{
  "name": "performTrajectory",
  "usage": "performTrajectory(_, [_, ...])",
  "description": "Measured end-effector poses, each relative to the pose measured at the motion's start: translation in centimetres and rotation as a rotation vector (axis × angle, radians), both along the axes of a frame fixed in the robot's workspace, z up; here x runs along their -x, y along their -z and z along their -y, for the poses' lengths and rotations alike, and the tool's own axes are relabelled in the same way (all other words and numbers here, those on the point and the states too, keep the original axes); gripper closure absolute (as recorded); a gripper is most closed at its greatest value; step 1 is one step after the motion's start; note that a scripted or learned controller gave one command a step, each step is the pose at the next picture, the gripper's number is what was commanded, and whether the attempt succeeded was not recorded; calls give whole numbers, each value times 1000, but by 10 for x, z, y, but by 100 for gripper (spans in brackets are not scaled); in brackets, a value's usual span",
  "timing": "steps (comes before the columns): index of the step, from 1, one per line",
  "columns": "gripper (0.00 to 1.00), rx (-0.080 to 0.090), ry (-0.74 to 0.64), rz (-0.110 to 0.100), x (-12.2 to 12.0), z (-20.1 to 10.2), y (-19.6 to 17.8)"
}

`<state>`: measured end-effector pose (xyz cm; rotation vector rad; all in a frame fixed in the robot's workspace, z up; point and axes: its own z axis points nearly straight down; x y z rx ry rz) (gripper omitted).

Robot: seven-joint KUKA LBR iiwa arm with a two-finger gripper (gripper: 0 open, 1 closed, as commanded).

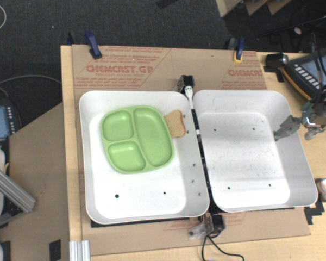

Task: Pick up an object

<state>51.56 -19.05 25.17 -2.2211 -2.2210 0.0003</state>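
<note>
Grey two-finger claw (pixel 293 125) reaches in over the right shallow white plastic bin's (pixel 244 200) rim; whether it is spread or closed, I cannot tell. Well away from it, in the left white bin (pixel 141 200), a green three-compartment plastic plate (pixel 137 139) touches a tan bread-like slice (pixel 175 124).

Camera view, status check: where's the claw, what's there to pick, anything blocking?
Claw at right bin's right rim, nothing between fingers. Green divided plate and tan slice in left bin, untouched. Nothing in the way.
</note>
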Motion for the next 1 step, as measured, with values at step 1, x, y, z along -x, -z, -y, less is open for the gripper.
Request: performTrajectory(1, [0, 7, -3, 22, 6, -16, -264])
